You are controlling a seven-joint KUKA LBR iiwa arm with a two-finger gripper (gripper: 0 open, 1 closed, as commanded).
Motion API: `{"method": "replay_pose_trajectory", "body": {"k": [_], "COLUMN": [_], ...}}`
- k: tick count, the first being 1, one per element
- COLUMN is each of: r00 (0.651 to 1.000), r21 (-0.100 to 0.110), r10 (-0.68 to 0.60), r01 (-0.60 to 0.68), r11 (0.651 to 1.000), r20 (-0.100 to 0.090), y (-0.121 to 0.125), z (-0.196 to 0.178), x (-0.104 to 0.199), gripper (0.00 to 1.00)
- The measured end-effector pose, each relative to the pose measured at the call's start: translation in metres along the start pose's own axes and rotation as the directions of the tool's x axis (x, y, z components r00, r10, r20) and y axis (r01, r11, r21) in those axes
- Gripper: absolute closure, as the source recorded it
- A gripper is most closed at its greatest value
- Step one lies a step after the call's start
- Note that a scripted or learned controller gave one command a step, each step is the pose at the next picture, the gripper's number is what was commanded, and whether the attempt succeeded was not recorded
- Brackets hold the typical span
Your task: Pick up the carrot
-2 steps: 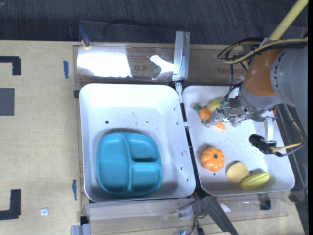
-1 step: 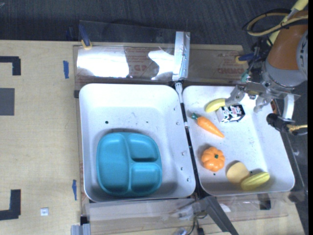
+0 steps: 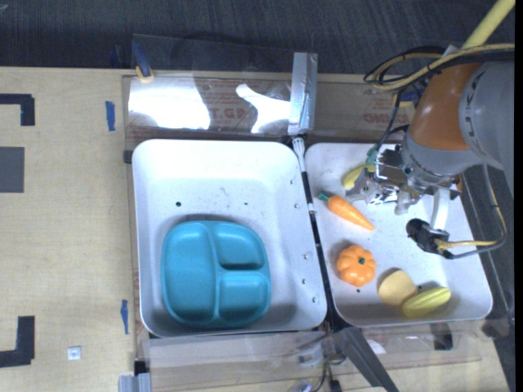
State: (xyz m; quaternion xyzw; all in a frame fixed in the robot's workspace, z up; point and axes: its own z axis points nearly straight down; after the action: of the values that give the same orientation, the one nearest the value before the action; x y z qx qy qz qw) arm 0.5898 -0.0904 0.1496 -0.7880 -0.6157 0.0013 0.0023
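At the right of the frame the arm [image 3: 478,113] runs off the picture's edge, so only its wrist end is seen. The pincer [image 3: 382,188] is a small, cluttered cluster of metal, too fine to tell how its fingers stand. A yellowish thing [image 3: 354,175] just left of it is partly hidden behind it. The worktop [image 3: 57,219] is cut by the left and lower edges.
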Motion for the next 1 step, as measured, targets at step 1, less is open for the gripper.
{"method": "replay_pose_trajectory", "body": {"k": [1], "r00": [1.000], "r21": [-0.003], "r10": [-0.017], "r01": [0.017], "r11": [1.000], "r20": [-0.001], "y": [-0.0387], "z": [-0.0358], "x": [0.0442], "gripper": [0.00]}}
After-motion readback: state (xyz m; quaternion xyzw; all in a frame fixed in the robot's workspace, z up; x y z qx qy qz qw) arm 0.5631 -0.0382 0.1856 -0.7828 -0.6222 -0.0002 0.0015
